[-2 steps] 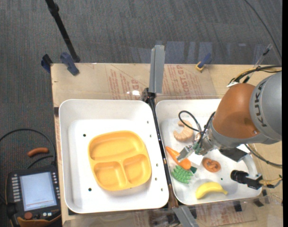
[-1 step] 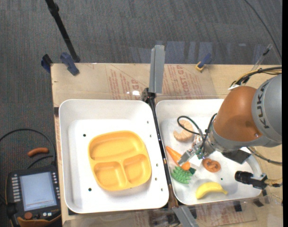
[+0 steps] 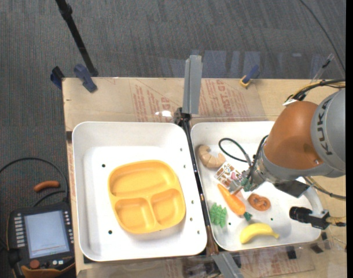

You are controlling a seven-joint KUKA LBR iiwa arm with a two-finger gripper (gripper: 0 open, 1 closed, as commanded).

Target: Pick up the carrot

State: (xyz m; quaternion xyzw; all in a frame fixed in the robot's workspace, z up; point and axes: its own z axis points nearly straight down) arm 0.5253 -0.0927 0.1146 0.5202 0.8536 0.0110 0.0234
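Gripper (image 3: 239, 182) hovers just above the small orange plastic carrot (image 3: 232, 200) in the right white bin (image 3: 292, 243); whether it is spread I cannot tell. Carrot looks light, stiff, smooth; best pinched across its thick middle.

Wooden bench (image 3: 130, 97) bears two white bins (image 3: 89, 155) side by side

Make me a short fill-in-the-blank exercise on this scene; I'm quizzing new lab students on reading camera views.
1. The yellow divided plate lies in the ____ bin.
2. The carrot lies between the broccoli and the ____ slice.
3. The banana lies nearest the right bin's ____ edge.

Missing words: left; tomato; near
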